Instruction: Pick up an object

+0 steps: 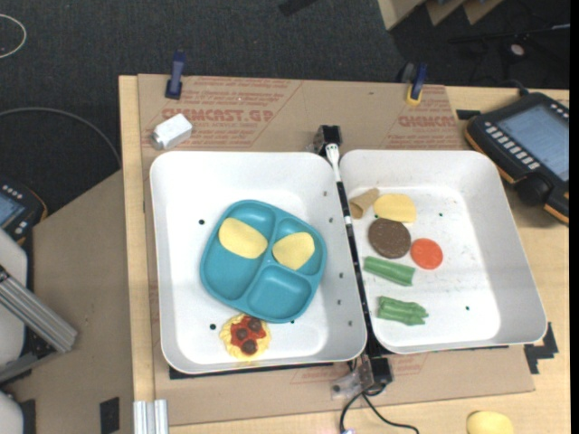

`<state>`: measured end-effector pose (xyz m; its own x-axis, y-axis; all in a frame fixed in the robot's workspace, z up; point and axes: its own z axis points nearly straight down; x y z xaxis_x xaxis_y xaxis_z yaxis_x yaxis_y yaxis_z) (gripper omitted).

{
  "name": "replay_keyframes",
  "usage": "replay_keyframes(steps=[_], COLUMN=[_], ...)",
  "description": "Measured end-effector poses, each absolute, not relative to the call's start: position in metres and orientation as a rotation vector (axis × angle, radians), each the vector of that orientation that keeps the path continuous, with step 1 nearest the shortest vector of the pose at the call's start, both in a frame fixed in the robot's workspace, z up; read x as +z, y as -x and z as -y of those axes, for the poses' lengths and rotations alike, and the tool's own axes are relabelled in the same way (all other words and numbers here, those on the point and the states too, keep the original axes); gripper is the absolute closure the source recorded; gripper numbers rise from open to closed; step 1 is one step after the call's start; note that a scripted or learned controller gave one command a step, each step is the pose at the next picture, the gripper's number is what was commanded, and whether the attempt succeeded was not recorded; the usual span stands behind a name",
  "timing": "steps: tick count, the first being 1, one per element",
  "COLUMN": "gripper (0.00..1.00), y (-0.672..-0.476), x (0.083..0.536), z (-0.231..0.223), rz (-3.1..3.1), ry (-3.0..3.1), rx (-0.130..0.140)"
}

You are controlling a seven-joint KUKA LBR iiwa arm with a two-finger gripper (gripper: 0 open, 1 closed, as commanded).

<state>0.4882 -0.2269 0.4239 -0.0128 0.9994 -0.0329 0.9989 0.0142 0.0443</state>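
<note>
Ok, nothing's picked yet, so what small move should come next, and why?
Probably bring the arm in from the right, over the right bin, above the orange disc. It lies flat with bare floor on its right side, apart from the brown disc and green beans, so it looks easiest to grasp.

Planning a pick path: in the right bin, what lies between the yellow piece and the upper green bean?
The brown disc lies between the yellow piece and the upper green bean.
</note>
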Motion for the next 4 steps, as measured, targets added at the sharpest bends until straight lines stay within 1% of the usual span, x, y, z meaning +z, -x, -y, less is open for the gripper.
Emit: replay_keyframes(steps=[4], gripper=[1.0], y=[-0.491], x=[0.467], z=[0.228], rz=[-2.187], ry=[-2.147], rx=[0.018])
